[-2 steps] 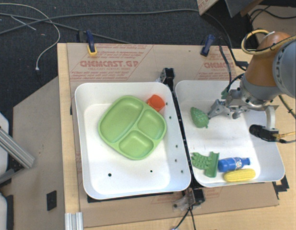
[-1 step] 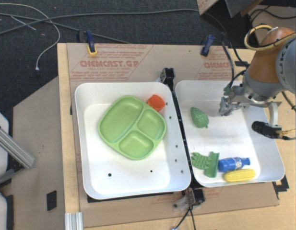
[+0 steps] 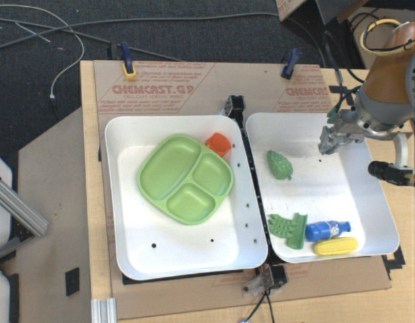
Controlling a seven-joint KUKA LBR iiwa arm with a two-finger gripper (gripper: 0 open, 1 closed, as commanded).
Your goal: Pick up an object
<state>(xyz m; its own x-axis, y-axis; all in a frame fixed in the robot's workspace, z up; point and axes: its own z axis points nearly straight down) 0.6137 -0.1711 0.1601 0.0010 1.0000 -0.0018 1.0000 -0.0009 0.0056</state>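
The claw [image 3: 330, 142] hovered over the right bin [image 3: 368, 200] (open or closed, I couldn't tell), nothing held. Nearest, the green toy [image 3: 280, 165] lay left; approach seemed underway, descent next.

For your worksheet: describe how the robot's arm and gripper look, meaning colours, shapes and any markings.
The arm is a rounded grey cylinder with an orange band above the wrist. It ends in a small grey metal gripper. A dark fitting sticks out beside the wrist.
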